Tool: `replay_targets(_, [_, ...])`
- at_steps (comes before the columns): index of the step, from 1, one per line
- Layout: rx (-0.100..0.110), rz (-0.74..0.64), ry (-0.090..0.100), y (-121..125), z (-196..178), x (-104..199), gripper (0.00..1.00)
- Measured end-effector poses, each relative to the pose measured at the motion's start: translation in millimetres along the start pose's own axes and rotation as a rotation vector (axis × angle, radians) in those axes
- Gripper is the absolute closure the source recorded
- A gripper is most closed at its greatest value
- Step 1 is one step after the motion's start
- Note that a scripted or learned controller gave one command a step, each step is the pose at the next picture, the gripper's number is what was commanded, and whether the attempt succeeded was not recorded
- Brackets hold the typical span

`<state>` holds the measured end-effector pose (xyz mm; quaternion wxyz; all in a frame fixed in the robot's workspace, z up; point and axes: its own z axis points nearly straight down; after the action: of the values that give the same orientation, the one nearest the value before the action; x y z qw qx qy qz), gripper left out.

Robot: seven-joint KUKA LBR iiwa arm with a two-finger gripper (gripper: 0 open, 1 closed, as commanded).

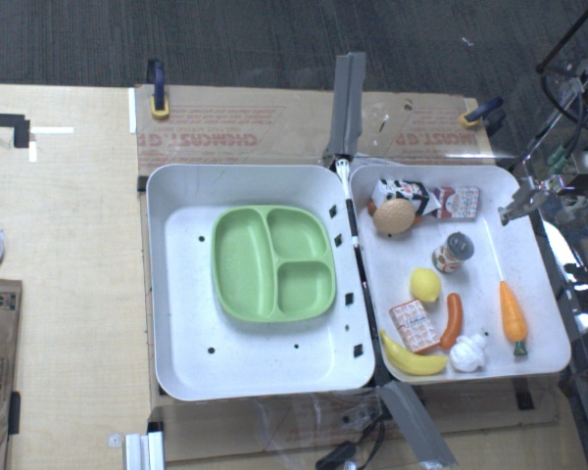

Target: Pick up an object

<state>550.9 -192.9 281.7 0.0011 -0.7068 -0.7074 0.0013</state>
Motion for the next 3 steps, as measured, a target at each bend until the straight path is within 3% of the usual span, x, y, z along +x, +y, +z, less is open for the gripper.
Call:
replay_targets(1, [0.000,-0.001,0.001,-31,164,5,0.00])
replay_targets(2, [-0.001,0.082,0.015,-42,190,-19,0.00])
replay_targets(3, [-0.003,0.086,0.008,-42,181,-23,1.00])
